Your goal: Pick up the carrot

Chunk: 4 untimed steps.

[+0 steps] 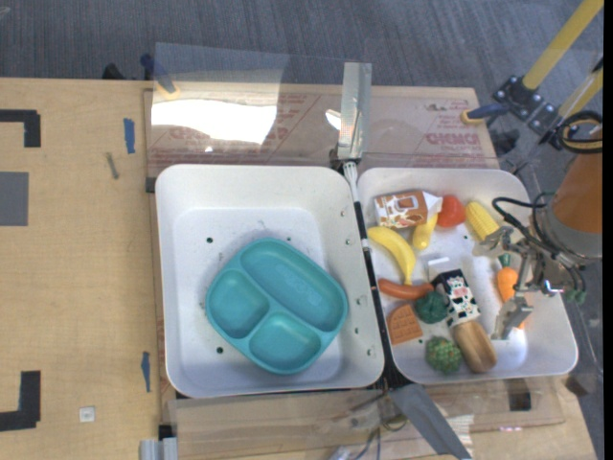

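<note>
Robotics lab: plywood bench (67, 257), two white bins (182, 199), toy food, grey carpet (287, 8).

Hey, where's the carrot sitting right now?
The small orange carrot lies near the right side of the right-hand white bin, just below the yellow corn cob, with the gripper right beside it.

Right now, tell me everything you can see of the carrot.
The carrot is small, orange and smooth, plastic-looking. It lies in the right bin near its right wall, below the corn. The gripper hangs right over it, hiding part; whether they touch is unclear.
</note>
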Each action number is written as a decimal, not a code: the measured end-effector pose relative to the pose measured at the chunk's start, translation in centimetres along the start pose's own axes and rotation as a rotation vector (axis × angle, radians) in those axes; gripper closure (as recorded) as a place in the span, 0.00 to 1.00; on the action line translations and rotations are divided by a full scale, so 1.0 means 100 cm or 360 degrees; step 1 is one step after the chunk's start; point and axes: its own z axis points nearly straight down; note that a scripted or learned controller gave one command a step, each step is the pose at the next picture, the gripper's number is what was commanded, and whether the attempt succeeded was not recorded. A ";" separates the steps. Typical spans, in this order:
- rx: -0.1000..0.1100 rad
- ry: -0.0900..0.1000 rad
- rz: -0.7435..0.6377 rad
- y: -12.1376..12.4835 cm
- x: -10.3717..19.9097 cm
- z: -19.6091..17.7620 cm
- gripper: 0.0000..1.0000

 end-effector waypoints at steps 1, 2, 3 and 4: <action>0.0008 -0.0035 -0.0010 0.002 -0.007 -0.019 1.00; 0.0006 -0.0036 -0.0054 0.050 0.026 -0.090 1.00; 0.0005 -0.0021 -0.0378 0.101 0.058 -0.115 1.00; 0.0018 -0.0047 -0.0598 0.083 -0.003 -0.257 1.00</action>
